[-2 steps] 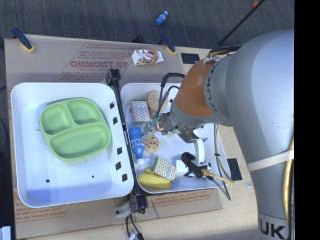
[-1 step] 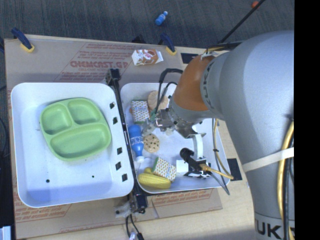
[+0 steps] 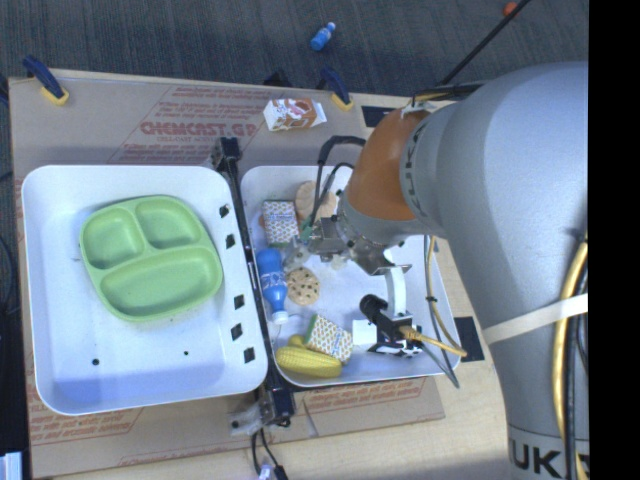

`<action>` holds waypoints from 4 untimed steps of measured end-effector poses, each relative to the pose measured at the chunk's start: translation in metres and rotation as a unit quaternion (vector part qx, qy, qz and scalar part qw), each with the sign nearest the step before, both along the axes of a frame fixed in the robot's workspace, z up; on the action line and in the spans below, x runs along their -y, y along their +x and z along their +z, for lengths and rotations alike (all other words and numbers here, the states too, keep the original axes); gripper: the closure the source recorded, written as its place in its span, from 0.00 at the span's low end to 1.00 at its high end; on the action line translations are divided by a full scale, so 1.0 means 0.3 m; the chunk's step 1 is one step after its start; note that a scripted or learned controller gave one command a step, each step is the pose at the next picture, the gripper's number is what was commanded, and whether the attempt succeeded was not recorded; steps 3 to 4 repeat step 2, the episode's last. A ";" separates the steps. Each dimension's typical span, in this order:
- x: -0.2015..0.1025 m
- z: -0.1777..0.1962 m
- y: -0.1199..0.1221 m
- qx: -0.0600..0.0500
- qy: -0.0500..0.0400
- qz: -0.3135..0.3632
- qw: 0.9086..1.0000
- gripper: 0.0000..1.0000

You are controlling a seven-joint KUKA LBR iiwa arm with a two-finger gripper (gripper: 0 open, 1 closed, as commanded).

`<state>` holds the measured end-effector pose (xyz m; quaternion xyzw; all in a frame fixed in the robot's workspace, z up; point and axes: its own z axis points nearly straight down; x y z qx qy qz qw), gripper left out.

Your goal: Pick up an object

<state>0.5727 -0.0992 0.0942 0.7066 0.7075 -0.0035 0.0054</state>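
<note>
Camera view, from above and at a slant: small round cookie [image 3: 303, 286], tan with dark specks, lying flat near the middle of the right bin [image 3: 341, 296]. Likely the nearest candidate for the pick. Probably light and rigid, perhaps a toy; thin and low against the floor, so hard to get under. Best taken across its width at the rim, straight down, with a gentle squeeze in case of brittleness.

At 9 o'clock from the cookie, touching or nearly so: blue bottle [image 3: 270, 278], lying along the bin's left wall. Crowded on that side, so little room for a jaw there. At 11 o'clock: patterned box [image 3: 280, 221], small and squarish. At 5 o'clock, near: second patterned box [image 3: 330, 336], tilted. At 6 o'clock, by the bin's near wall: yellow banana [image 3: 308, 362].

At 1 o'clock from the cookie, just beside it: gripper [image 3: 326, 242], largely hidden beneath the wrist and cables; wide or narrow, cannot tell, and nothing seen held. Behind it, at 3 o'clock: bulky grey arm [image 3: 500, 218] with its orange band.

Farther out at 9 o'clock: left bin [image 3: 60, 353], with a green divided plate [image 3: 150, 256].
</note>
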 end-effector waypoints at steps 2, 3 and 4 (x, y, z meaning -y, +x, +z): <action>-0.002 0.003 -0.025 0.003 -0.001 0.000 1.000 0.00; -0.002 0.003 -0.025 0.003 -0.001 0.000 1.000 0.00; -0.002 0.003 -0.025 0.003 -0.001 0.000 1.000 0.00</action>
